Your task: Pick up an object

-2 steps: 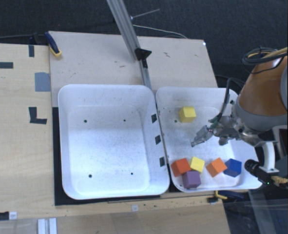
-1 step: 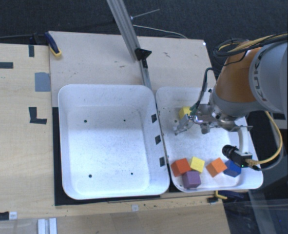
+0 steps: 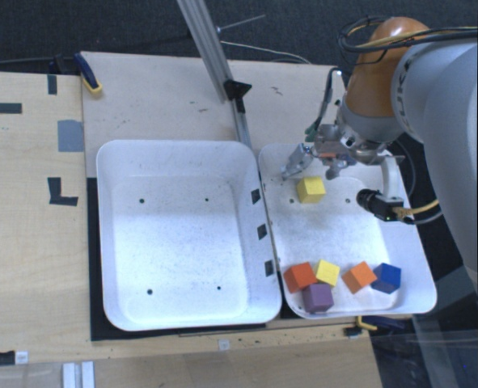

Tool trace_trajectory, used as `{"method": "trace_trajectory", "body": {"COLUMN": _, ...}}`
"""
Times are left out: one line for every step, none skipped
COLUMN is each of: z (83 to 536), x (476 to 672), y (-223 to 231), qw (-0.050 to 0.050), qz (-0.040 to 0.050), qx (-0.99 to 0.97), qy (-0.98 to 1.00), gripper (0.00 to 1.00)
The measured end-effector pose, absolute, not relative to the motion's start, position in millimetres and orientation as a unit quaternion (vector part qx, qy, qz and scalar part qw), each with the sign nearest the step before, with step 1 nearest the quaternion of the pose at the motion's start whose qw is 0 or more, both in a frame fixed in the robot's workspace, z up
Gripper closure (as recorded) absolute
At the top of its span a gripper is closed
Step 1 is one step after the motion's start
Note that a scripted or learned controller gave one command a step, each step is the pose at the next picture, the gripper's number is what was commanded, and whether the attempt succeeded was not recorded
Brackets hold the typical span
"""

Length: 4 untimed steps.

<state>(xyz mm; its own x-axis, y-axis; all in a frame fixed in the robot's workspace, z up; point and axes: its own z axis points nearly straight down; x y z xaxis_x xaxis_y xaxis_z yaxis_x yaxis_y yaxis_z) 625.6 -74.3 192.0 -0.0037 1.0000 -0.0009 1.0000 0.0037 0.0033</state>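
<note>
Bench (image 3: 166,95) of pale wood, two white bins side by side. Gripper (image 3: 315,166) over right bin (image 3: 408,249), fingers apart — yellow cube (image 3: 310,190) just below, not held; five more cubes (image 3: 336,280) crowd the near edge.

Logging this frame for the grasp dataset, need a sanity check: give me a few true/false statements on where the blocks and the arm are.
1. All the blocks lie in the right bin. True.
2. A yellow block sits apart from the others, near the bin's far end. True.
3. The gripper hangs over the left bin. False: it is over the right bin, just beyond the lone yellow block.
4. The purple block is in the left bin. False: it lies in the right bin's near end, beside an orange block.
5. A blue block lies at the right of the near cluster. True.
</note>
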Motion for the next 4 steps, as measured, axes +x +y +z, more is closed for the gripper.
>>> {"method": "trace_trajectory", "body": {"z": 87.1, "x": 679.7, "y": -124.6, "qw": -0.003, "qz": -0.0042, "qx": 0.707, "qy": 0.707, "gripper": 0.00}}
{"method": "trace_trajectory", "body": {"z": 91.6, "x": 637.4, "y": -116.9, "qw": -0.002, "qz": -0.0020, "qx": 0.707, "qy": 0.707, "gripper": 0.00}}
{"method": "trace_trajectory", "body": {"z": 101.1, "x": 638.9, "y": -116.4, "qw": -0.001, "qz": -0.0019, "qx": 0.706, "qy": 0.708, "gripper": 1.00}}
{"method": "trace_trajectory", "body": {"z": 197.2, "x": 670.7, "y": -39.1, "qw": 0.002, "qz": 0.0035, "qx": 0.704, "qy": 0.710, "gripper": 1.00}}
